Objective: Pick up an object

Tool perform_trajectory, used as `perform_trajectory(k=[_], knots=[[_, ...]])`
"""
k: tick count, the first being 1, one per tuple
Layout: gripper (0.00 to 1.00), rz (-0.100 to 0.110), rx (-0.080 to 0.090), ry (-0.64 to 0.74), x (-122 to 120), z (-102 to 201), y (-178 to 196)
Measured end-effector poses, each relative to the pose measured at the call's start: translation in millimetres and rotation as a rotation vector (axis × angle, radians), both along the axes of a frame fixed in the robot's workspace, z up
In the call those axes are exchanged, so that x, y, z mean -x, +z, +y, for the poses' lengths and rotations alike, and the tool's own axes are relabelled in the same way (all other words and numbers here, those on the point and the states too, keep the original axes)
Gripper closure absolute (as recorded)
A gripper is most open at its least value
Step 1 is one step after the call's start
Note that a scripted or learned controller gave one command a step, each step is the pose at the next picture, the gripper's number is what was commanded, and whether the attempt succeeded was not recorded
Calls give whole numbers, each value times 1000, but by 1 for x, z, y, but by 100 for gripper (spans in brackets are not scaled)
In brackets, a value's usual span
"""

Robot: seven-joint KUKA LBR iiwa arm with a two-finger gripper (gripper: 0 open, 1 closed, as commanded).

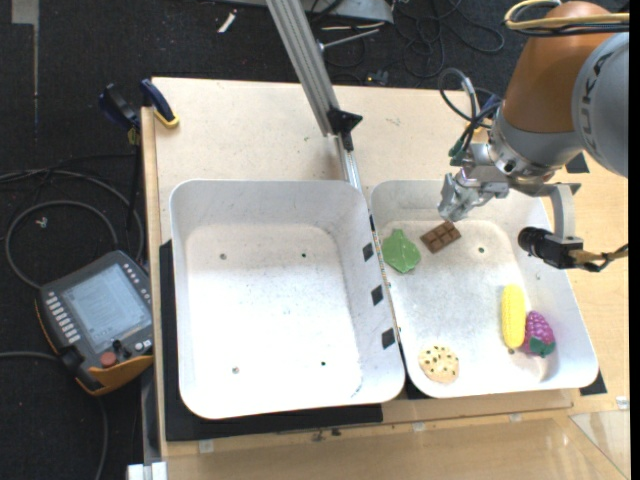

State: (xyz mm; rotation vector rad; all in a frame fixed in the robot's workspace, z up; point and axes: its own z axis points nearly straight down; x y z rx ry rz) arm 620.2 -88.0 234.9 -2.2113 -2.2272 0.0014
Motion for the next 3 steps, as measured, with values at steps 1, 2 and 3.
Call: perform_trajectory(k=[1, 2, 3], knots=[[100, -1, 0, 1, 19, 50, 8], [100, -1, -1, 2, 28, 109, -1], [100, 0, -1, 2, 44, 170, -8]])
